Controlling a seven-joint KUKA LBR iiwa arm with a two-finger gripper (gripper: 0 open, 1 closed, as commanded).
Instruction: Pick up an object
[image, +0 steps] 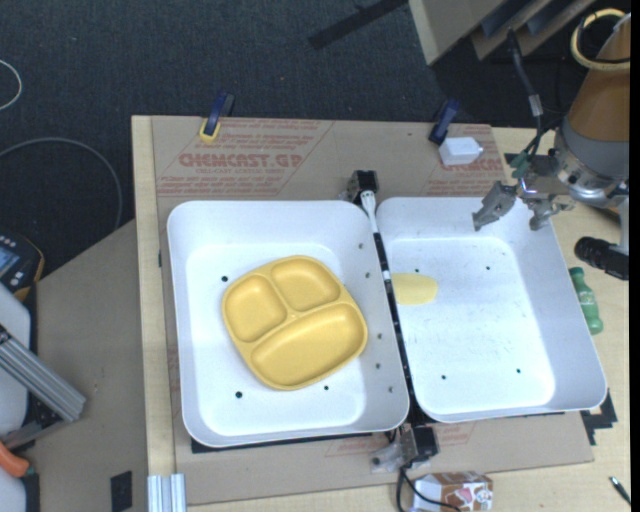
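Note:
A yellow divided plate (293, 321) with three compartments lies flat in the left bin (190, 300). A small pale yellow piece (414, 289) rests on the floor of the right bin (520, 330), close to its left wall. My gripper (514, 209) hangs over the far right corner of the right bin, well apart from the yellow piece. Its two fingers are spread, one (490, 210) to the left and one to the right, with nothing between them.
The two white bins sit side by side on a cardboard-covered board. A green object (587, 298) lies just outside the right bin's right rim. Clamps (214, 116) hold the board's far edge.

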